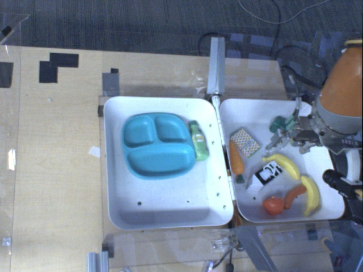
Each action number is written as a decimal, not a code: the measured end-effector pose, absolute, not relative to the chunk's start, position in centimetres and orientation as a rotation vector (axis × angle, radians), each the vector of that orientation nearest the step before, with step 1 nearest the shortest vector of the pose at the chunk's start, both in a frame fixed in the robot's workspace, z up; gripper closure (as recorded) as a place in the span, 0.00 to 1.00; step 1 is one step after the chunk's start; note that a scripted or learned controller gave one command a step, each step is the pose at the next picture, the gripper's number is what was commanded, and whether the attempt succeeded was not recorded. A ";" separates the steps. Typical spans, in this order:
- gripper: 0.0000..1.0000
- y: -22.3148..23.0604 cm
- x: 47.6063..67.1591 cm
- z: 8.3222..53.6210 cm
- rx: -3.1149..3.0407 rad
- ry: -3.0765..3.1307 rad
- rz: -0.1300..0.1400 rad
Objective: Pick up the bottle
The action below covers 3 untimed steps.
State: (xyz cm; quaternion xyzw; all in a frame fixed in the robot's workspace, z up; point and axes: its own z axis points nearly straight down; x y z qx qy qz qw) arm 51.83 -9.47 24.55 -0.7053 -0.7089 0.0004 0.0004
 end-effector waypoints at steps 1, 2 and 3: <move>0.00 -8.3 60.0 15.0 -2.066 -2.364 0.002; 0.00 -12.8 67.0 9.2 -2.406 -2.020 0.000; 0.00 -18.1 67.0 14.6 -2.532 -1.864 -0.002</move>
